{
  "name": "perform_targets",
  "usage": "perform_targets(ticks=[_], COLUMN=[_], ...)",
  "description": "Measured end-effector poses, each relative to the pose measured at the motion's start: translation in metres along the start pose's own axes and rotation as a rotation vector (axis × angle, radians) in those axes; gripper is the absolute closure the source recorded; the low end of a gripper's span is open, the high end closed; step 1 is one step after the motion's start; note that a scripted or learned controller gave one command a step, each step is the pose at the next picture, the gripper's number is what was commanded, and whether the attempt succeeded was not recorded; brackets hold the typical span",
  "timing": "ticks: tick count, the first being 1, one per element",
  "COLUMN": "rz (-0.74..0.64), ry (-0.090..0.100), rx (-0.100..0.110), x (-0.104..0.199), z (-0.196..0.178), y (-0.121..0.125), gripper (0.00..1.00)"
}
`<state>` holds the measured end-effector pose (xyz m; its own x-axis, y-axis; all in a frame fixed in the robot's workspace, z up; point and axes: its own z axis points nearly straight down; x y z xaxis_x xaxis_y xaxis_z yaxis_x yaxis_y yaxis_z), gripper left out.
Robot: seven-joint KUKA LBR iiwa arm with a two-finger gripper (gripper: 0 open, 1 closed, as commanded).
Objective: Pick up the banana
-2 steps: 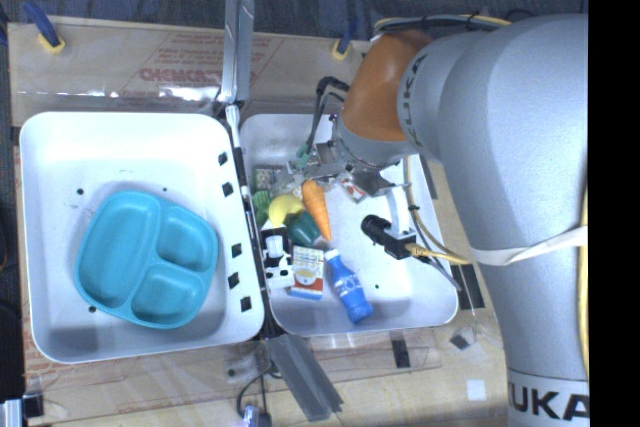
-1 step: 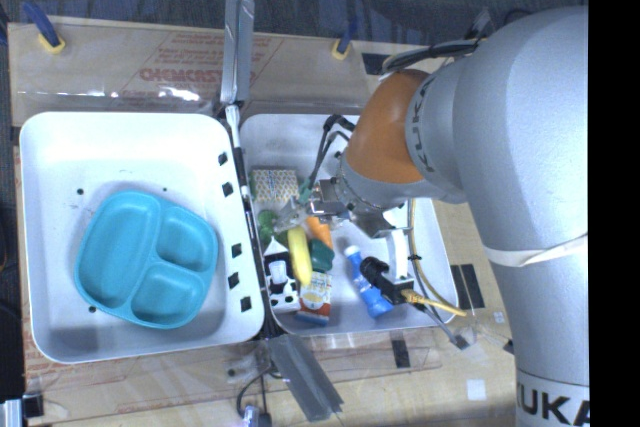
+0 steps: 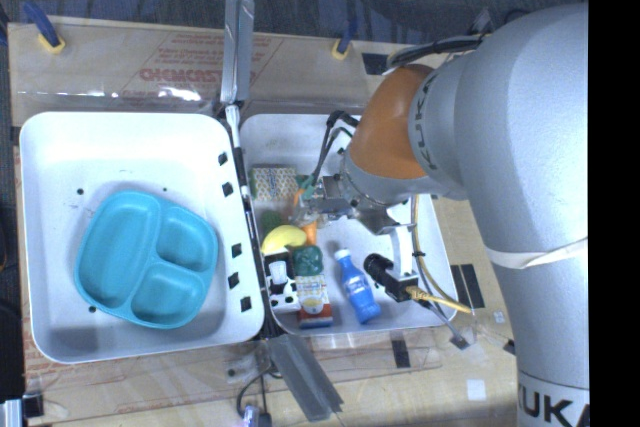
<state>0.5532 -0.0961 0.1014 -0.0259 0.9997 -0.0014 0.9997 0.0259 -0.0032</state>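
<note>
The banana (image 3: 283, 238), a short yellow shape, lies in the right bin (image 3: 432, 245) near its left wall. My gripper (image 3: 314, 203) reaches down into the same bin, just above and to the right of the banana, under the arm's orange band. It hangs close over a small orange thing (image 3: 311, 233) that touches the banana's right end. The arm's bulk hides much of the bin's far right part.
Around the banana lie a speckled sponge (image 3: 275, 183), a dark green thing (image 3: 307, 261), a blue bottle (image 3: 357, 287), a small carton (image 3: 313, 300) and a small black-and-white item (image 3: 277, 271). The left bin (image 3: 60, 145) holds a blue divided plate (image 3: 147, 258).
</note>
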Motion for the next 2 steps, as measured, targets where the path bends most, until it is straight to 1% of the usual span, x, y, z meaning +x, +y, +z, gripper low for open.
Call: perform_targets(ticks=[1, 2], rz=[0.256, 0.256], ry=[0.002, 0.002], rx=[0.0, 0.001], x=[0.0633, 0.0632], z=[-0.1749, -0.1747], y=[0.0151, 0.015], gripper=[1.0, 0.0])
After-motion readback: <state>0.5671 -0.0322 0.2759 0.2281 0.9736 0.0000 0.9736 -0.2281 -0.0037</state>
